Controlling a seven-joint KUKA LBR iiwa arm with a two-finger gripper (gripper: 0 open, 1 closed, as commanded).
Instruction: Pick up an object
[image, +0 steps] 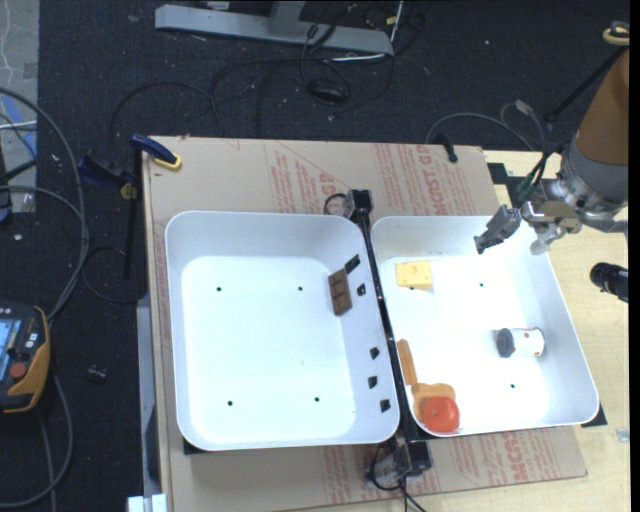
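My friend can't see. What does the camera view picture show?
A robot arm's gripper hovers over the top edge of the right bin, holding nothing. That bin holds a yellow cheese wedge, a tomato and a small white object; the left bin holds a brown block.

Right bin had a yellow cheese wedge up top, a white-and-grey cylinder lying sideways, and a red tomato by an orange-handled thing. Brown block sat in the left bin.
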